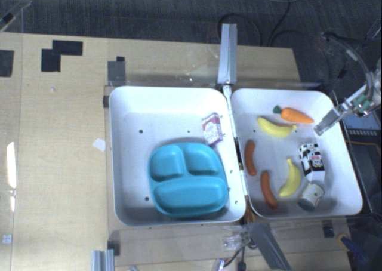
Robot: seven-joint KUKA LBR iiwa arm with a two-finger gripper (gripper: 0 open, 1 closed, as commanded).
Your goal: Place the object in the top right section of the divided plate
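at right edge, gripper [327, 124] perhaps partly hidden

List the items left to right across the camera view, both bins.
Blue divided plate → pink packet → upper sausage → lower sausage → carrot → black-and-white carton → gripper at the right bin's far edge. Bananas and the can overlap others in x, so omitted.

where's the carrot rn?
The carrot lies at the back of the right bin, just above the upper banana, left of the gripper.
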